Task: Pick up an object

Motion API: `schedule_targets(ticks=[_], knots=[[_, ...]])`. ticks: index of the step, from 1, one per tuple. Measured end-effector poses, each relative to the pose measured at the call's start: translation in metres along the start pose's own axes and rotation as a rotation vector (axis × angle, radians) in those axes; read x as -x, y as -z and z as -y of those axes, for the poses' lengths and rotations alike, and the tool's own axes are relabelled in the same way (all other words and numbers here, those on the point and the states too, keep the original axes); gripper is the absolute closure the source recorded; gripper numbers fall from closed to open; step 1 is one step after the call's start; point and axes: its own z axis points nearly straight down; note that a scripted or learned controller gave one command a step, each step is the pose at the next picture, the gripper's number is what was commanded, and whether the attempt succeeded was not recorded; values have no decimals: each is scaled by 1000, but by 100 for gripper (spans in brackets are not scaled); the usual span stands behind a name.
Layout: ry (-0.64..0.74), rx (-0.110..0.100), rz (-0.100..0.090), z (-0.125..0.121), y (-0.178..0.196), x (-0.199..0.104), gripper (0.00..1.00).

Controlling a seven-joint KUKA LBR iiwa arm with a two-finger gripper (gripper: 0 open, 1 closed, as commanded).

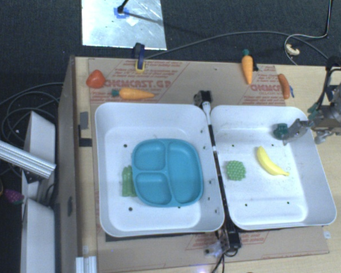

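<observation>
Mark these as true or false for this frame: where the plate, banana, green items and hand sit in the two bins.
1. The blue divided plate lies in the left bin. True.
2. The banana lies on the blue plate. False: it lies on the floor of the right bin, apart from the plate.
3. A round green bumpy object lies left of the banana in the right bin. True.
4. The hand hangs over the left bin. False: it is over the upper right part of the right bin, above the banana in the view.
5. A pale green item sits against the plate's left edge. True.
</observation>
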Motion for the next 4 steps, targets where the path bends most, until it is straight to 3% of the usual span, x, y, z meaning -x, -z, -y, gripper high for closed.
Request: schedule_targets(ticks=[1,3,4], knots=[[0,-4,-2,-27,-151,-34,0],[-2,-2,-1,-10,-193,13,0],[0,0,-1,-11,-182,13,100]])
